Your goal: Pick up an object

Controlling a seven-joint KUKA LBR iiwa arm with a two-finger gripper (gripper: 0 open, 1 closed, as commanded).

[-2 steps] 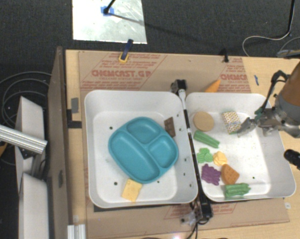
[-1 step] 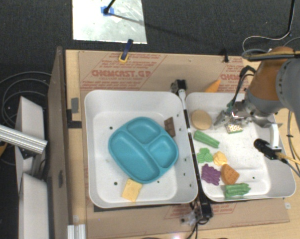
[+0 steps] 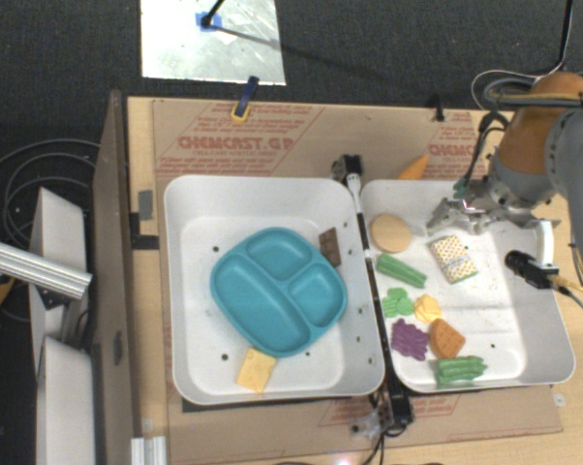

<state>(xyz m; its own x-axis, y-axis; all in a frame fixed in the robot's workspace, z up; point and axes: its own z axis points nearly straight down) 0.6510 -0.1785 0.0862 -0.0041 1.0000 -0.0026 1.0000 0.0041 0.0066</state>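
The right bin (image 3: 538, 352) holds several toy foods: a tan round cookie (image 3: 390, 232), a patterned cream block (image 3: 452, 258), a green bean pod (image 3: 401, 271), a green leafy piece (image 3: 396, 303), a yellow piece (image 3: 427, 309), purple grapes (image 3: 409, 338), an orange wedge (image 3: 445, 338) and a green piece (image 3: 459, 368). My gripper (image 3: 461, 213) hangs over the back of this bin, just behind the patterned block and right of the cookie. Nothing shows in its grasp.
The left bin (image 3: 190, 289) carries a teal divided plate (image 3: 277, 289), a brown piece (image 3: 329, 247) at the plate's right edge and a yellow cracker (image 3: 256, 369) near the front. An orange carrot (image 3: 414, 168) lies behind the right bin. A black part (image 3: 530, 269) juts over the right bin's right side.
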